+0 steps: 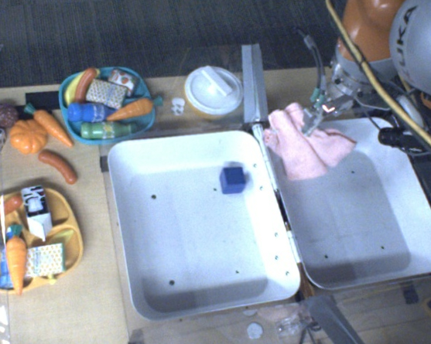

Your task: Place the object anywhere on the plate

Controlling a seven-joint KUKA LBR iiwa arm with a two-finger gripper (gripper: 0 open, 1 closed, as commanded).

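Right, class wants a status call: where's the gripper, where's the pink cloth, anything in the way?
Gripper at right bin's far-left corner, over pink cloth. Cloth bunched there, draped against the rim. Blue block sits alone in left bin.

Block in left bin (cloth in right bin).

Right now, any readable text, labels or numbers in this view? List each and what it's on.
None can be read.
Small printed cartons in the blue bowl: print too blurred.
Black-and-white carton on the yellow plate: markings illegible.
Curved grey arm housing: dark lettering, too angled and blurred to read.
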